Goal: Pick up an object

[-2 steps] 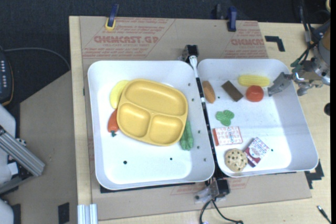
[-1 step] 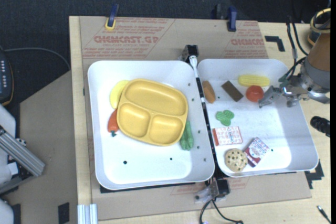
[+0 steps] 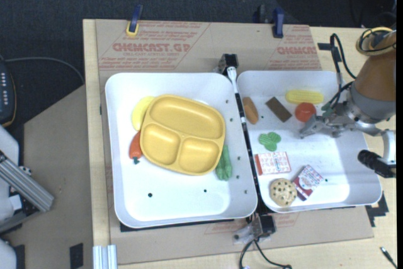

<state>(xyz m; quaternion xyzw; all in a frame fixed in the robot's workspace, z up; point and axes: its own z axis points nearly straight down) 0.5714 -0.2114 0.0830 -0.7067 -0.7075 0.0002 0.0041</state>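
White bins side by side on the bench. Left bin [image 3: 126,135] holds a yellow tray [image 3: 182,134] with three wells. A banana [image 3: 140,111] and a carrot [image 3: 135,147] poke out at its left edge, and something green [image 3: 223,164] lies at its right edge.

Right bin [image 3: 352,179] holds the loose pieces: hot dog [image 3: 250,110], brown block [image 3: 278,108], corn [image 3: 305,96], tomato [image 3: 305,111], green leaf [image 3: 271,140], red-and-white card [image 3: 272,163], cookie [image 3: 283,192], and a red packet [image 3: 308,178].

Arm [image 3: 378,82] reaches in from the right. Gripper [image 3: 315,126] sits low over the right bin, just below and right of the tomato, near it. Whether the fingers are apart or together I cannot tell; the metal blurs together at this slant. Nothing visibly between them.

No object lifted yet. Tomato looks like the likely target, going by how close it is.

Risks, as I judge them:
- Tomato is round and smooth. An off-centre close would likely squirt it sideways toward the corn or block.
- Corn touches or nearly touches the tomato. A finger coming down between them could shove the corn or pinch both.
- Gripper seems offset from the tomato's middle; closing here may grab air.
- Bin wall is close behind the corn, so a nudged piece could jam against it.
- Cables [image 3: 337,66] hang near the wrist and could snag on a retreat.
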